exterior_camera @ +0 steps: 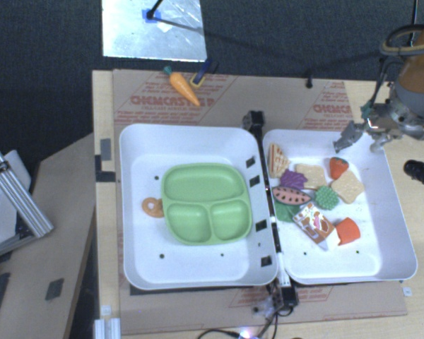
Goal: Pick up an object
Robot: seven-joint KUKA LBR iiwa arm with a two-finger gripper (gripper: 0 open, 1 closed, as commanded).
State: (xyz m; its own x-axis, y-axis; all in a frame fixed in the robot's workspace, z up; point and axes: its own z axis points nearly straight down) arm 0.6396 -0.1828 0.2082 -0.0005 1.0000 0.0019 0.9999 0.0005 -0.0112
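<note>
The right bin (389, 210) holds a tight pile of toy food (314, 196), so the jaws (362, 138), spread wide and holding nothing up by its far edge, may hit two toys at once and push away the little red toy (338, 167) just below them.

Faint red "CHEMCAST" print on cardboard sheet (219, 90), upside down

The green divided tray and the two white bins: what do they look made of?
Green divided tray: likely moulded plastic, matte to satin, with rounded compartment walls and an even colour. White bins: probably thin formed plastic, smooth with a slight sheen and soft rolled rims; sheet metal painted white cannot be ruled out.
</note>
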